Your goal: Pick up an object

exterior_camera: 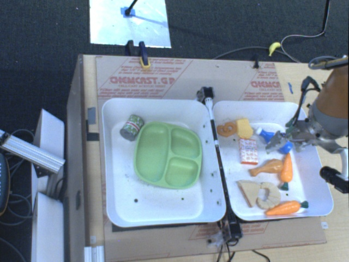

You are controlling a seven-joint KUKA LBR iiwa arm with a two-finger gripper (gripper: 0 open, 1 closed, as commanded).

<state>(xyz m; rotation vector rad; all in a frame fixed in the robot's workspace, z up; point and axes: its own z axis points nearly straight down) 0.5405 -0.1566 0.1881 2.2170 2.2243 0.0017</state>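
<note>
Reaching in from the right, my arm (pixel 334 100) hangs over the right bin (pixel 327 198), one of two shallow white bins side by side on a cardboard-covered bench (pixel 163 78) above dark carpet. My pincer (pixel 282 142) sits low by a small blue object (pixel 267 134); whether it is spread or pressed together I cannot tell. Near it lie a yellow block (pixel 245 128), a red and white box (pixel 249 151), a drumstick (pixel 267 168), two orange carrots (pixel 287 168) (pixel 283 208), a tan wedge (pixel 248 191) and a pale ring (pixel 268 196), crowded toward the middle. The left bin (pixel 117 201) bears a smooth green divided tray (pixel 168 155) and a small can (pixel 131 127) lying near its far corner, with bare white floor along its near rim.
</note>
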